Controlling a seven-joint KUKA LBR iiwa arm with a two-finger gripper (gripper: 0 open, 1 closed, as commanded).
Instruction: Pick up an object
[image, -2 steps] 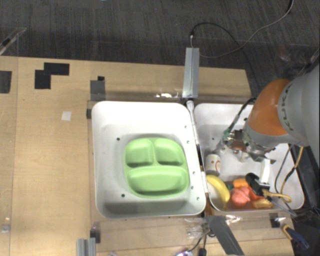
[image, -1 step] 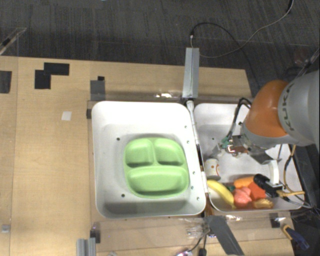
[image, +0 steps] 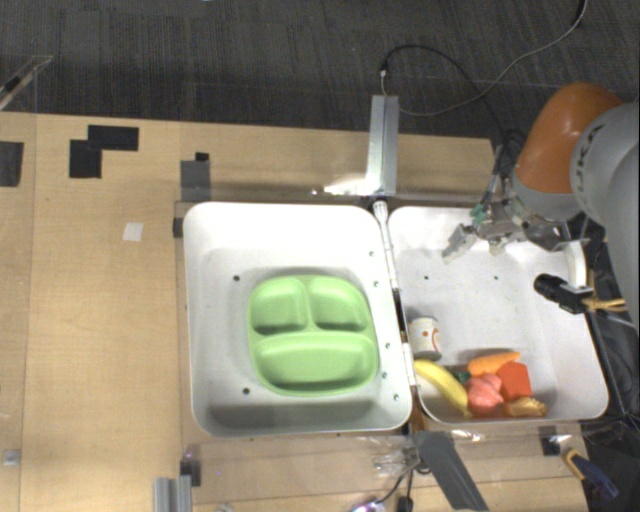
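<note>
The banana (image: 441, 384), likely light and smooth, is best gripped across its middle; the gripper (image: 478, 234) is seen spread open, nothing held.

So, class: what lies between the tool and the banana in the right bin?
In the camera view, bare white bin floor separates the tool from the banana; a small white cup-like item sits just beside that line.

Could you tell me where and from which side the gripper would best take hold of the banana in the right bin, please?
Probably at the banana's middle, coming straight down from above. It lies flat and slanted near the bin's front left corner, with a pink toy close against its right end. The gripper should close across the narrow width, where the upper left half has more free room.
</note>
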